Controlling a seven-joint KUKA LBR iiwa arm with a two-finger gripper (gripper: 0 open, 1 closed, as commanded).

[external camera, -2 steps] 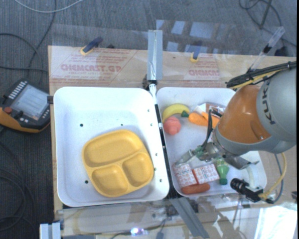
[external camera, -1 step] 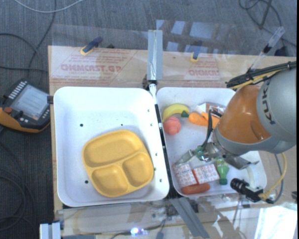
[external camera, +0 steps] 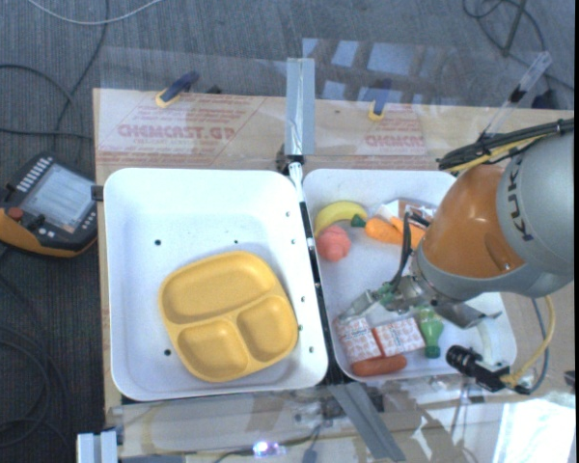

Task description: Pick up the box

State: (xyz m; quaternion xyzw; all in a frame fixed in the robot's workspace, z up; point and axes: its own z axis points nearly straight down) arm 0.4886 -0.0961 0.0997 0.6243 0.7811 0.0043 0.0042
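Observation:
The box [external camera: 377, 337], flat with a red and white pattern, lies near the front of the right bin [external camera: 320, 287]. My gripper [external camera: 384, 300] hangs just above and slightly behind it, at the end of the grey and orange arm [external camera: 482, 234] that reaches in from the right. The box rests on the bin floor. The arm's bulk hides much of the bin's right side.
In the right bin lie a banana [external camera: 340, 213], a pink fruit [external camera: 334, 244], a carrot [external camera: 384, 230], a green bottle [external camera: 430, 334], a red pepper [external camera: 378, 365] and a white packet [external camera: 417, 210]. A yellow divided plate [external camera: 229, 313] sits in the left bin [external camera: 135, 210].

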